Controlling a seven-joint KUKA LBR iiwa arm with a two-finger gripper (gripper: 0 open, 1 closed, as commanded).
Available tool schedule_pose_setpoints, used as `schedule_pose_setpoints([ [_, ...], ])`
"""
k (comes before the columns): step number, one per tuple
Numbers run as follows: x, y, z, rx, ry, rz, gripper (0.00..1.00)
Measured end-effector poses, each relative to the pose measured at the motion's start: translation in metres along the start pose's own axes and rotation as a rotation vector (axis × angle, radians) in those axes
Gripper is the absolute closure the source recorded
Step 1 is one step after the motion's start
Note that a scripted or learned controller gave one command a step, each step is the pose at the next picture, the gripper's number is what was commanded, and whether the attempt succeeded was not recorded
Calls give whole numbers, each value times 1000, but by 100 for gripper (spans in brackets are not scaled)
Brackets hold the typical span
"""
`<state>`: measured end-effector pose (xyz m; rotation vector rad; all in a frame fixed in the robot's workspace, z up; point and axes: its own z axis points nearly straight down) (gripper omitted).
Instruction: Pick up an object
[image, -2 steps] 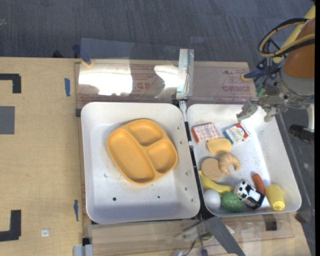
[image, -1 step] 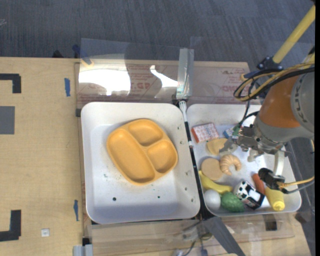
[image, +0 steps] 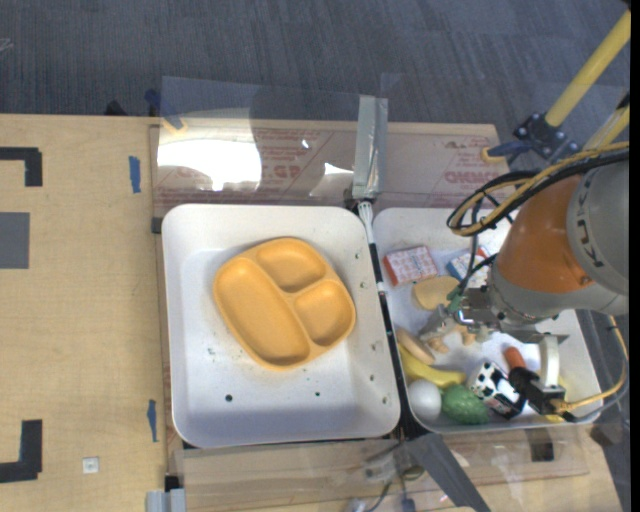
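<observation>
Below, smooth orange three-part plate (image: 285, 300) in left bin (image: 190, 330), metallic claw (image: 452, 318) over cluttered right bin (image: 590, 372), grip state unclear.

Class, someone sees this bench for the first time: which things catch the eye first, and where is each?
The orange divided plate lies alone in the left bin. The orange-banded arm reaches from the right over the right bin, crowded with small things, among them a banana and a green object.
</observation>
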<state>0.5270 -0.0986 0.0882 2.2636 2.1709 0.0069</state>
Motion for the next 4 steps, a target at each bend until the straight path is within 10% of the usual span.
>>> schedule_pose_setpoints([
  [1,53,-10,-98,3,2,158,0],
  [2,-1,-4,0,-1,0,84,0],
  [3,-1,-3,-11,-6,0,85,100],
  [4,51,58,-99,0,2,141,100],
])
